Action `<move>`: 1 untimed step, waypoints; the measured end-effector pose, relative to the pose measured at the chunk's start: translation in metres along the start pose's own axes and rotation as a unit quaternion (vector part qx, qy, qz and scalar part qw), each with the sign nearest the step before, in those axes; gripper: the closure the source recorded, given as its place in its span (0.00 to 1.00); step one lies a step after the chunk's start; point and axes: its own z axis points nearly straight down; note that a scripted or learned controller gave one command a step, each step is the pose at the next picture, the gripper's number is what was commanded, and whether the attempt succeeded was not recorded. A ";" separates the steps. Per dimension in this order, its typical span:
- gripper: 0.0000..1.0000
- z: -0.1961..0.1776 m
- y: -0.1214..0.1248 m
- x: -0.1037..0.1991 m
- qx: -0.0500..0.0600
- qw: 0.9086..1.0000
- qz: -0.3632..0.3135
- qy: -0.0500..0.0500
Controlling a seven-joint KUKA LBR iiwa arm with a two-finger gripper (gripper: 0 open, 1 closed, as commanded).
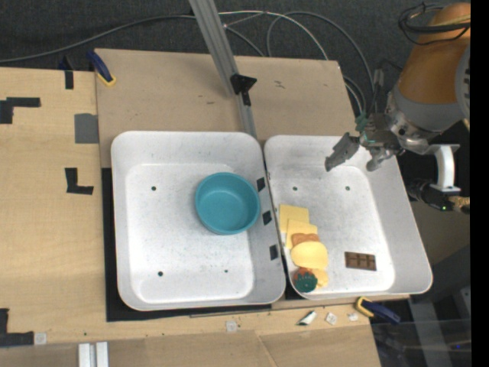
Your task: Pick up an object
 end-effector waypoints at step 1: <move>0.00 0.000 0.000 0.000 0.000 1.000 0.000 0.000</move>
